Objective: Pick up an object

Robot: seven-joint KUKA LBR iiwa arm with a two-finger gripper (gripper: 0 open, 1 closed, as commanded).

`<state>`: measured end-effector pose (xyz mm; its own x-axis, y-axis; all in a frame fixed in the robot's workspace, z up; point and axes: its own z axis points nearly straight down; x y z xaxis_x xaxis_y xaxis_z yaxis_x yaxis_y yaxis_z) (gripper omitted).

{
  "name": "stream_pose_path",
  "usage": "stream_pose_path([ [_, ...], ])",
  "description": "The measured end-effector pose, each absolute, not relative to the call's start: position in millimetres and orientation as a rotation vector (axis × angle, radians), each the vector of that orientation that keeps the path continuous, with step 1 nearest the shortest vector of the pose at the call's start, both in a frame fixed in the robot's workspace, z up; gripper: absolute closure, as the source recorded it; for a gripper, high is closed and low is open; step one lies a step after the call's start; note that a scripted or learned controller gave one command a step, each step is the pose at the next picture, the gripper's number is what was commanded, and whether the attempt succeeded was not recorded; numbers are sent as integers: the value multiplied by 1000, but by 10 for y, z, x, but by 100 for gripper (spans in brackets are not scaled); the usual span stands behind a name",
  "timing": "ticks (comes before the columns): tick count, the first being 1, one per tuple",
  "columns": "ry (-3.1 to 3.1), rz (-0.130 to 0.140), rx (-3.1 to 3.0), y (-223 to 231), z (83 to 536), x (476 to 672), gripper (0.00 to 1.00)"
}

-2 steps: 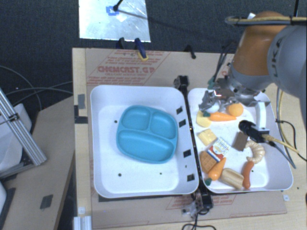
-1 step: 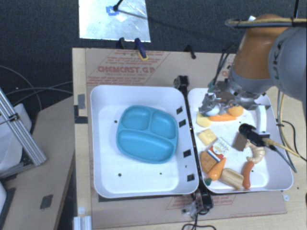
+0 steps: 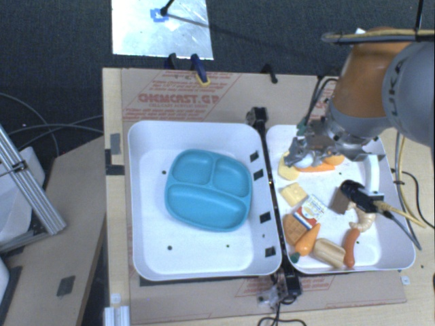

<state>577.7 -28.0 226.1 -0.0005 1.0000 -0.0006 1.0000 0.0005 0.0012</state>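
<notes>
Toy food pieces (image 3: 310, 209) all lie in the bin on the view's right. Starting at the left, the left bin (image 3: 146, 202) holds a blue divided plate (image 3: 207, 189), lying flat near its middle. Both bins sit on a printed cardboard sheet (image 3: 180, 97).

The right bin (image 3: 397, 250) is crowded. Along its left side run a yellow wedge (image 3: 288, 172), a pale cheese slice (image 3: 293, 194) just below it, a brown waffle-like square (image 3: 292, 228) and a carrot (image 3: 308, 240) tilted against that square. A small printed packet (image 3: 311, 208) lies between the cheese slice and the carrot. Further right, a tan bread roll (image 3: 329, 251) sits near the bin's front edge, just beside an orange-red sausage (image 3: 350, 246) that points front to back. Behind these are a brown block (image 3: 339, 200) and a pale beige piece (image 3: 365, 219).

The gripper (image 3: 302, 156) is low over the back part of the right bin, just above the yellow wedge, with an orange slice (image 3: 325, 166) showing beneath its right side. Whether the claw is apart, together or clamped on anything cannot be told from this angle. The grey arm (image 3: 401, 94) with its orange band (image 3: 363, 80) reaches in from the right.
</notes>
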Motion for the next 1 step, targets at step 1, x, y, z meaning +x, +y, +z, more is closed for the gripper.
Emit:
stream_pose_path([
  [1,2224,1,2216,-305,2194,5921,100],
])
